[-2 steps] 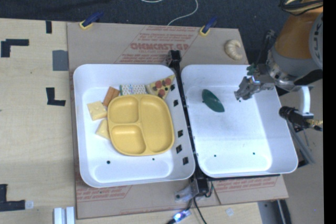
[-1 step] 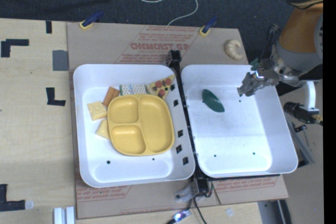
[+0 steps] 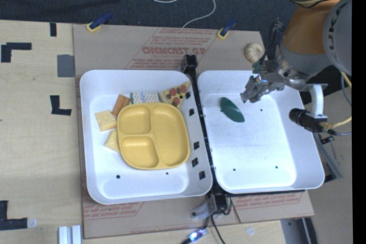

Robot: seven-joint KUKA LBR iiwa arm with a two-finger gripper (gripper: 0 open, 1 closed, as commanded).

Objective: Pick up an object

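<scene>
Camera view shows the tool [image 3: 252, 92] hovering over the upper part of the right bin [image 3: 297, 175]; whether it is open or closed I cannot tell. A dark green leaf-shaped object [image 3: 232, 110] lies flat on the bin floor, just down and left of the tool, apart from it. Nothing sits in the tool. To pick well, I judge it should shift over the object, align across its narrow width, then descend fully, since 1 flat piece slips easily.
</scene>
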